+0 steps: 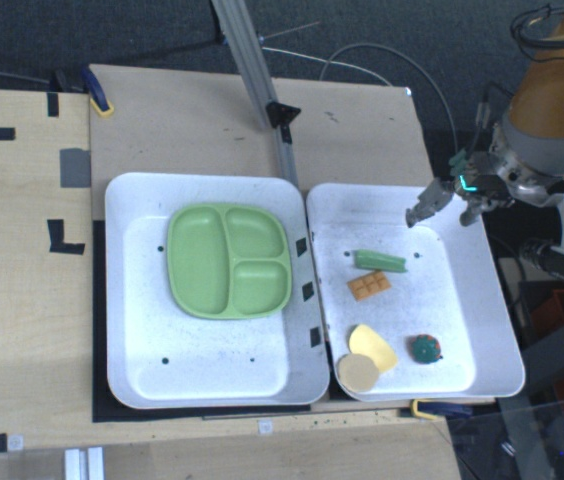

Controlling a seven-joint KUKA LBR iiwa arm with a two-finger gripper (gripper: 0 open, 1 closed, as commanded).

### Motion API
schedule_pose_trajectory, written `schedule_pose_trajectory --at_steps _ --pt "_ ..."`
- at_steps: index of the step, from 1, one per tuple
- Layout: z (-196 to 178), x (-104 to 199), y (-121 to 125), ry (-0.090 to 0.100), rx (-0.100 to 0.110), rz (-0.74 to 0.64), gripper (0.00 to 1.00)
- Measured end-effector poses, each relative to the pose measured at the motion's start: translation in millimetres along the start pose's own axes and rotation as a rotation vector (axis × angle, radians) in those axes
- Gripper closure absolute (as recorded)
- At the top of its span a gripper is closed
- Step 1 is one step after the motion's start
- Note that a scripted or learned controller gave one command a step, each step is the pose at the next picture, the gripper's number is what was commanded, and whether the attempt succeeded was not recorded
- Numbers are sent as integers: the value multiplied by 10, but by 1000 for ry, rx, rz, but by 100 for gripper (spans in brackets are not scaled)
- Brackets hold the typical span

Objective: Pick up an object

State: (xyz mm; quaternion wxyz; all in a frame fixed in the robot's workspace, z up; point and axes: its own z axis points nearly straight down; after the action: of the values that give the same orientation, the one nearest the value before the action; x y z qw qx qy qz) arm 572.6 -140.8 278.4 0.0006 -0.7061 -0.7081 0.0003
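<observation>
My gripper [448,210] hangs over the far right corner of the right bin [482,298], open, with nothing between its fingers. Several small objects lie in that bin, all apart from the gripper. A green stick [379,261] is nearest, below and to the left of the gripper. Just under the stick sits an orange waffle-like piece [369,286]. Toward the front edge are a yellow wedge [374,347], a tan round disc [358,373] touching it, and a dark green ball with a red spot [424,348].
The left bin [137,298] holds a light green divided plate [229,260]. A grey metal pole [247,48] slants in from the top and ends at the gap between the bins. Wooden bench surface surrounds both bins.
</observation>
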Motion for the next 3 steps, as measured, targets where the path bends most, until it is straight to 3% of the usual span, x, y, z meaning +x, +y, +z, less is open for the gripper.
schedule_pose_trajectory --at_steps 2,3 --pt "1296 36 -17 0 8 2 0" --pt "1815 42 -17 0 0 3 0"
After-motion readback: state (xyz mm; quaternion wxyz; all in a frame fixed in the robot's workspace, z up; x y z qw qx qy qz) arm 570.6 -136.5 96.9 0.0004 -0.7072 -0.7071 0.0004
